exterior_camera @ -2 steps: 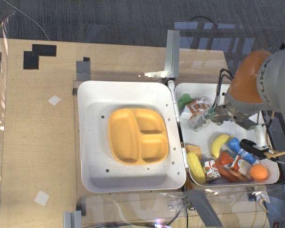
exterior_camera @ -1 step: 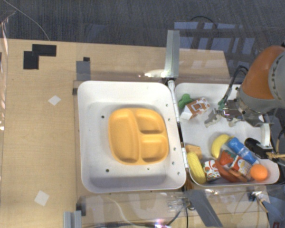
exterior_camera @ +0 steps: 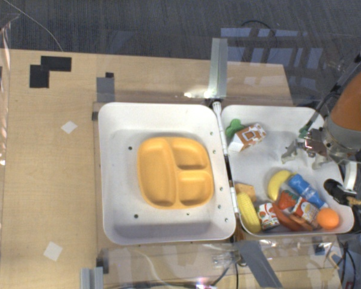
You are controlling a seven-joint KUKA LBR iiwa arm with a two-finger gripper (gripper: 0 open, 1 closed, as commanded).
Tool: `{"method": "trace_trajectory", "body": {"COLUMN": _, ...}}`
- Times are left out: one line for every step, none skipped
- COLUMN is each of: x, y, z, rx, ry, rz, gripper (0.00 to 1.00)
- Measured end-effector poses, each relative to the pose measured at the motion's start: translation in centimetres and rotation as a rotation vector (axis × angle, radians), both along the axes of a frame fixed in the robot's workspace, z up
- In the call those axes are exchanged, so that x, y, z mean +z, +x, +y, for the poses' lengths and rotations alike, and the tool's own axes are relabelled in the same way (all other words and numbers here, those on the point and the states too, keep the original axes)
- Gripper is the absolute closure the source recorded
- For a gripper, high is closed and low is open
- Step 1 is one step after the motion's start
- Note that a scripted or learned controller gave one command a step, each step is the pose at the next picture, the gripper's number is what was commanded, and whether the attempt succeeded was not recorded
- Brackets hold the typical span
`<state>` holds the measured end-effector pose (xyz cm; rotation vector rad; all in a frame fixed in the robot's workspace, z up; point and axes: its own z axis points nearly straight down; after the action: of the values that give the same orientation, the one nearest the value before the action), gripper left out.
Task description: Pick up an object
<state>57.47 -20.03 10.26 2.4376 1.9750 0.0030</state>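
Observation:
My gripper [exterior_camera: 302, 159] hangs over the right part of the right bin [exterior_camera: 271, 116], open, with bare white bin floor between its fingers. One fingertip [exterior_camera: 288, 156] points left, the other sits nearer the arm. Just below it lie a yellow banana [exterior_camera: 277, 184] and a blue bottle [exterior_camera: 304, 188]. Along the bin's front edge sit an orange [exterior_camera: 328, 219], a red packet [exterior_camera: 290, 217], a small can [exterior_camera: 266, 215] and a corn cob [exterior_camera: 247, 208]. A small carton [exterior_camera: 250, 136] and a green item [exterior_camera: 233, 127] lie at the bin's back left.
The left bin [exterior_camera: 117, 179] holds a yellow divided plate [exterior_camera: 174, 171]. A metal post [exterior_camera: 219, 65] stands behind the seam between the bins. The grey arm with its orange band [exterior_camera: 354, 108] comes in at the right edge.

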Motion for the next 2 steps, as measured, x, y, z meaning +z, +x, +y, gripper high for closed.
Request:
{"method": "trace_trajectory", "body": {"x": 1.7, "y": -0.9, "z": 4.5, "rx": -0.259, "ry": 0.003, "rz": 0.001, "gripper": 0.0}}
{"method": "trace_trajectory", "body": {"x": 1.7, "y": -0.8, "z": 0.9, "rx": -0.482, "ry": 0.003, "rz": 0.0, "gripper": 0.0}}
